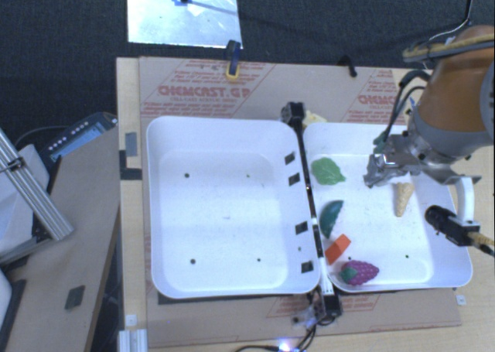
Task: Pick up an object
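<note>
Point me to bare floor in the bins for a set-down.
The left bin has open floor wall to wall. In the right bin, one patch lies between the purple grapes and the cone. Crowded: the divider side, with green leaf, teal piece and orange block; the claw hangs beside the cone.

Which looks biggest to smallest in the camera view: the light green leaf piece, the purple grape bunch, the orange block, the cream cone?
1. Light green leaf piece and purple grape bunch: too alike to rank.
2. Cream cone: long but narrow, its top partly behind the gripper.
3. Orange block: smallest.
</note>
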Robot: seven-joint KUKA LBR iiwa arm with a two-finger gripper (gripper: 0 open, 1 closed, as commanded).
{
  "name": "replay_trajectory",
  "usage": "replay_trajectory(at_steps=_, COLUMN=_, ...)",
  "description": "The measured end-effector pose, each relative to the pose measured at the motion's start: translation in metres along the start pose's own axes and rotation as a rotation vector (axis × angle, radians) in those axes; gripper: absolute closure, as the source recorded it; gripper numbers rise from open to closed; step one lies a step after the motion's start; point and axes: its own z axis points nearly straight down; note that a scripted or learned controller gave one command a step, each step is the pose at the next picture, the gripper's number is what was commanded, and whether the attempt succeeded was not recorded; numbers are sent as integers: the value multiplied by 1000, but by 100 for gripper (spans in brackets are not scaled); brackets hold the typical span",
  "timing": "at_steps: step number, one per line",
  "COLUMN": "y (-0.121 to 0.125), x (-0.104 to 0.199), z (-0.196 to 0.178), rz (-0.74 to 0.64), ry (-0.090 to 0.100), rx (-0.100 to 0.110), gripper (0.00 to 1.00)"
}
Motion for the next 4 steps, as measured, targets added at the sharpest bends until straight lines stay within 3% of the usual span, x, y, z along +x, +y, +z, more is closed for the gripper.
replay_trajectory(at_steps=1, y=7, x=-24, z=-263, rz=-8, ry=-2, rx=-25, gripper=100)
replay_trajectory(at_steps=2, y=-33, x=21, z=-96, rz=-9, ry=5, rx=12, gripper=100)
replay_trajectory(at_steps=3, y=-43, x=-29, z=20, rz=0, ry=2, rx=5, gripper=100)
replay_trajectory(at_steps=4, y=-44, x=-17, z=82, rz=-6, ry=3, rx=2, gripper=100)
